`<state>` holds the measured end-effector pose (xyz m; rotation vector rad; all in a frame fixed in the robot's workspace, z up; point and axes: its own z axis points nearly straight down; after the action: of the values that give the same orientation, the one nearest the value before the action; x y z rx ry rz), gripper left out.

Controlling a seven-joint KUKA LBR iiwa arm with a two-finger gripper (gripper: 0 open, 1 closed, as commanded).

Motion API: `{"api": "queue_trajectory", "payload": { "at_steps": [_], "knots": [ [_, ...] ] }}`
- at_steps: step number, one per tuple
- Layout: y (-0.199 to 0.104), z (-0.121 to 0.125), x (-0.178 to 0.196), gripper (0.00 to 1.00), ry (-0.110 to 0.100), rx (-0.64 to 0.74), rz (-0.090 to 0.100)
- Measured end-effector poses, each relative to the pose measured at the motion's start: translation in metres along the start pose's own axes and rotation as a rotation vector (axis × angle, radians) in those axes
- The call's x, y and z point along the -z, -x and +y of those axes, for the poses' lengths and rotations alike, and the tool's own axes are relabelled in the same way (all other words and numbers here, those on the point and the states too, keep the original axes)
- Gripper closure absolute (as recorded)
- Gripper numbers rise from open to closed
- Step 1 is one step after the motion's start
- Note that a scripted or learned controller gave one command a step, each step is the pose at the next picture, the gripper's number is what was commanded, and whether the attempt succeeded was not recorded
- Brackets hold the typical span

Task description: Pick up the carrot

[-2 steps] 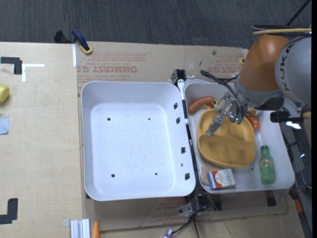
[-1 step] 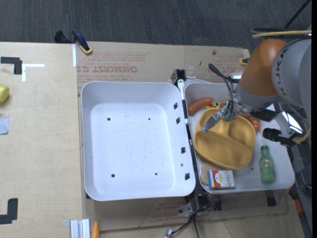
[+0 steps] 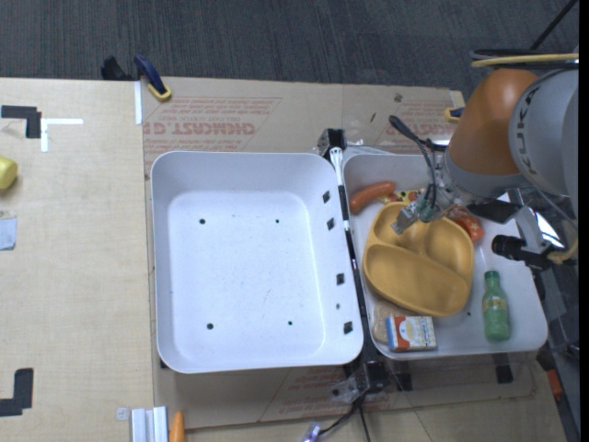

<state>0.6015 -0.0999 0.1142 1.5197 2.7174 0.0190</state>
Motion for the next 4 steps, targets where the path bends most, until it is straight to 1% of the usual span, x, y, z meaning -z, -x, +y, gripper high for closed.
{"api": "queue_trajectory", "payload": {
  "at_steps": [1, 2, 3, 4],
  "knots": [
    [0.0, 0.0, 0.0, 0.0, -0.001, 0.0, 0.0],
    [0.009, 0.013, -0.01, 0.0, -0.016, -0.006, 0.013],
    [0.013, 0.026, -0.014, 0.0, -0.027, -0.195, 0.029],
    [0.021, 0.024, -0.003, 1.0, -0.024, -0.194, 0.006]
  ]
}}
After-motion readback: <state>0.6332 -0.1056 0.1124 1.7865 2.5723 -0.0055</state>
